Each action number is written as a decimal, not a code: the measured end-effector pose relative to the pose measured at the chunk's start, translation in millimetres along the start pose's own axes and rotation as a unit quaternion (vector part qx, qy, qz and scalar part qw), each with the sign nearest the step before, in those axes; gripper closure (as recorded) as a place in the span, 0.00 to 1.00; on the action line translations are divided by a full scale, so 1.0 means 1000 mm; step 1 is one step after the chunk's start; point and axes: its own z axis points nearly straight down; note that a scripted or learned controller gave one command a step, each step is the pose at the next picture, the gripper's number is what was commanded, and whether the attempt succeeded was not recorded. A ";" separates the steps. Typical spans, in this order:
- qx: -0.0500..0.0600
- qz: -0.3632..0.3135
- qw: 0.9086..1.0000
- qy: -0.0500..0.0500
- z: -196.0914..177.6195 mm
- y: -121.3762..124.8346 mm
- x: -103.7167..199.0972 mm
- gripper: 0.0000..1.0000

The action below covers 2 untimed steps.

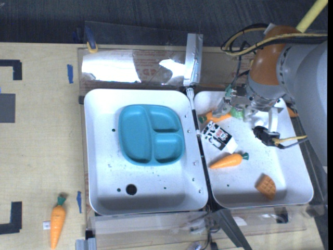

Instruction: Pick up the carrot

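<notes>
Over right bin (299,184) — arm (291,66), wrist bent down.

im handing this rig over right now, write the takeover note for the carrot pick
Gripper: low over the back of the right bin, near its left wall; whether it is open or shut cannot be told, and nothing is seen in its grip.
Carrot: lies flat in the middle of the right bin, green tip toward the right, apart from the gripper and in front of it.
Second carrot: on the bench outside the bins, at the front left.
Also in the right bin: a black-and-white card and a waffle-like piece. The left bin holds a blue divided plate.
Done: nothing lifted.
Left: the whole pick.
</notes>
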 end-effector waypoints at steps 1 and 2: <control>0.005 0.066 0.998 0.003 -0.089 0.016 0.017 0.00; -0.003 0.007 1.000 0.003 -0.020 0.013 0.010 0.00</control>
